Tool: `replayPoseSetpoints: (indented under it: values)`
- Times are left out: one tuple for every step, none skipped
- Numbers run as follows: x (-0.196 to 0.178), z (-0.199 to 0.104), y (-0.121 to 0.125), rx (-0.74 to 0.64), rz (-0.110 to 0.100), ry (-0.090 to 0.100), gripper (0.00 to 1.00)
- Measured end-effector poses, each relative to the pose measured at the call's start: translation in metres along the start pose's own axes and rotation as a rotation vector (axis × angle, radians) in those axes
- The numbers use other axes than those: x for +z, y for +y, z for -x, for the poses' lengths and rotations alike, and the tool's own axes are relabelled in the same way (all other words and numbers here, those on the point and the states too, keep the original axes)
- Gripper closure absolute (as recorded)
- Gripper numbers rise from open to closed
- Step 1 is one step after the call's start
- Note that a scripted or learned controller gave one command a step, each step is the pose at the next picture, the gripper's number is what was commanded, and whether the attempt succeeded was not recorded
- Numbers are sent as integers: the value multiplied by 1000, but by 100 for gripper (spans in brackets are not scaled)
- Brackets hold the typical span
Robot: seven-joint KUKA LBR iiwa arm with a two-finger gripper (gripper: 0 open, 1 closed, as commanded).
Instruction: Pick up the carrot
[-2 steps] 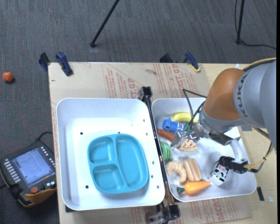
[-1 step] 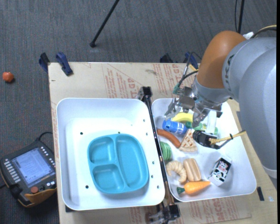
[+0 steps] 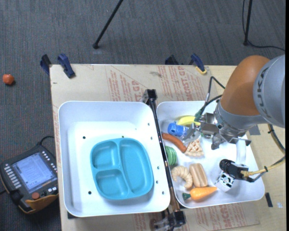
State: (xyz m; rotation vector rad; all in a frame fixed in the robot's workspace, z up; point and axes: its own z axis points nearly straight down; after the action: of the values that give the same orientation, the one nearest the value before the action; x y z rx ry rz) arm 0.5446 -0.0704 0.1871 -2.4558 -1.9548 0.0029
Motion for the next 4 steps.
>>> replayPoseSetpoints:
  values:
    - [41, 34, -64, -56, -1, 0, 0]
    - [92, 34, -64, -57, -2, 1, 0]
    - [64, 34, -63, -323, 1, 0, 0]
    - [60, 33, -63, -387, 3, -1, 0]
